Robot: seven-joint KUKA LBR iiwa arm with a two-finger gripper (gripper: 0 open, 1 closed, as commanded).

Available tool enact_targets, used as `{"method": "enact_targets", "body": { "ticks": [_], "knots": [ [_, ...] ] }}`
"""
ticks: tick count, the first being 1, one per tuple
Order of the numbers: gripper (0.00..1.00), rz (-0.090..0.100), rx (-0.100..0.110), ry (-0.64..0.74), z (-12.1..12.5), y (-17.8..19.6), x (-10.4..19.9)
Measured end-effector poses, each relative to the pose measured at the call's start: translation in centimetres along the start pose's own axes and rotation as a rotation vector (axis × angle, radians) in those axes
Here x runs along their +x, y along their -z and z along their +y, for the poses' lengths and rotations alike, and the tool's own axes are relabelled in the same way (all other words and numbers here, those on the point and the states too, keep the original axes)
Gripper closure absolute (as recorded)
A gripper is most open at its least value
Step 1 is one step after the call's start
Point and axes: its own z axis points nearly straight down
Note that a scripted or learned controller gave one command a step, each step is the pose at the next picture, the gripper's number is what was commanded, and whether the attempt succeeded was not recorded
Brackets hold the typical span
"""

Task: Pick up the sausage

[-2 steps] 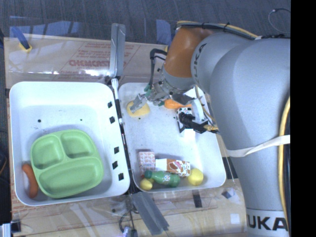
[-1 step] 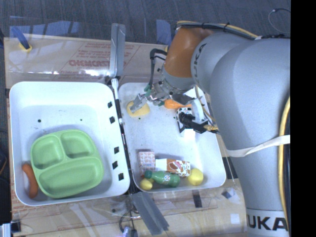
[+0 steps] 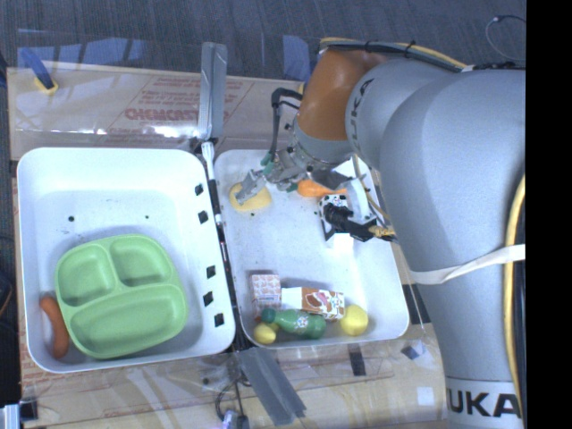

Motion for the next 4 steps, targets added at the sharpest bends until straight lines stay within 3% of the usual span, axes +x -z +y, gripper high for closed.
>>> {"method": "enact_targets", "body": {
  "ticks": [2, 3, 4],
  "knots": [
    [0.00, 0.000, 0.000, 0.000, 0.0, 0.0, 0.0],
    [0.00, 0.002, 0.003, -0.072, -2.5, 3.0, -0.9],
    [0.00, 0.003, 0.005, -0.372, -11.6, -1.3, 2.7]
  ]
}}
